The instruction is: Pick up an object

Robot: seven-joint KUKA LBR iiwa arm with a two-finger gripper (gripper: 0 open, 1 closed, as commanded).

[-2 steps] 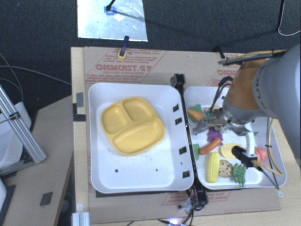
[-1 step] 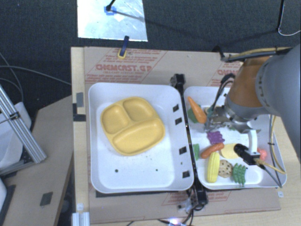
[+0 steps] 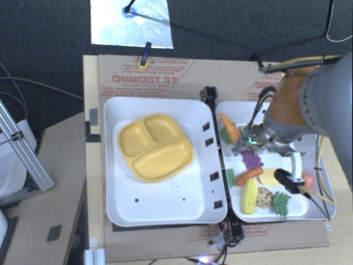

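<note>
L bin (image 3: 165, 203): yellow tray (image 3: 155, 147); R bin (image 3: 315, 214): toy food (corn (image 3: 250, 195), carrot (image 3: 230, 129)).

Yellow three-compartment plastic plate (image 3: 155, 147) sits in the left white bin (image 3: 118, 203). The gripper (image 3: 246, 142) hovers in the right white bin (image 3: 317, 214) over an orange toy carrot (image 3: 230, 129) and purple toy grapes (image 3: 252, 160).

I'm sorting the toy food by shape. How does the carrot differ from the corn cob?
The carrot is orange and tapered; the corn cob is yellow and blunt. The carrot lies at the right bin's far end, the corn cob at its near end. Both lie flat in the right bin.
</note>
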